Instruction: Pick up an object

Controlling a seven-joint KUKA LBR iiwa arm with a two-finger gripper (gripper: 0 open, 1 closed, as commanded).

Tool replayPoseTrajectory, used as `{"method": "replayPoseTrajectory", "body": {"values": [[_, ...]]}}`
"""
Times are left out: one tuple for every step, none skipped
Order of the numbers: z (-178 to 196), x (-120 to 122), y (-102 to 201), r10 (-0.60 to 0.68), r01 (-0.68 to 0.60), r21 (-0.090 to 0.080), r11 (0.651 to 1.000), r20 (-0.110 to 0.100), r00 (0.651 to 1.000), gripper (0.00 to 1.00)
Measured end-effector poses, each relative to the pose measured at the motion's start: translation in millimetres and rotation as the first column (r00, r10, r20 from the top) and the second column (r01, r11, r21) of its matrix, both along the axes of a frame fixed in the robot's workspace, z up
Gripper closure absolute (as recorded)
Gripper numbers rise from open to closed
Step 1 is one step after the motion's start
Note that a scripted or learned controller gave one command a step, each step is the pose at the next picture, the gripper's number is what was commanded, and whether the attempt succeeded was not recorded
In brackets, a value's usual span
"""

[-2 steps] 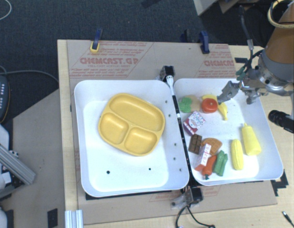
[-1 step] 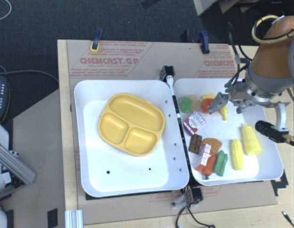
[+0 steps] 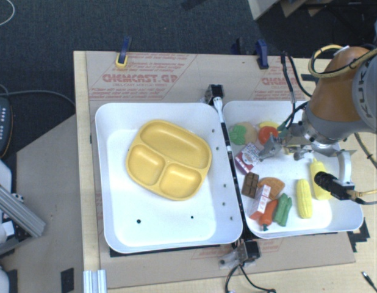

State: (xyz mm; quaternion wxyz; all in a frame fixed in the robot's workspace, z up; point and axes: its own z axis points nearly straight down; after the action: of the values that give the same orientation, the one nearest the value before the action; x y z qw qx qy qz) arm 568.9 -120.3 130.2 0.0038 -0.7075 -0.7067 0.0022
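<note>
Yellow divided plate (image 3: pixel 169 159) alone in left bin (image 3: pixel 112 182). Toy food piled in right bin (image 3: pixel 347 215): corn cob (image 3: pixel 304 198), carrot (image 3: pixel 268 211), green pepper (image 3: pixel 238 133). Gripper (image 3: pixel 275 145) low over right bin, open/closed: cannot tell.

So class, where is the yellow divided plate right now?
In the camera view, the yellow divided plate lies in the left bin, toward its upper middle, across the divider from the right bin holding the toy foods.

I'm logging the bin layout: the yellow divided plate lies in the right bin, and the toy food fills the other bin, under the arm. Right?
Not quite. The camera view shows the yellow divided plate in the left bin; the toy food lies in the right bin, under the arm.
</note>
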Motion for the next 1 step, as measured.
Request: {"method": "replayPoseTrajectory", "body": {"values": [[-43.3, 2.0, 0.0, 0.000, 0.000, -0.001, 1.000, 0.010, 1.000, 0.00]]}}
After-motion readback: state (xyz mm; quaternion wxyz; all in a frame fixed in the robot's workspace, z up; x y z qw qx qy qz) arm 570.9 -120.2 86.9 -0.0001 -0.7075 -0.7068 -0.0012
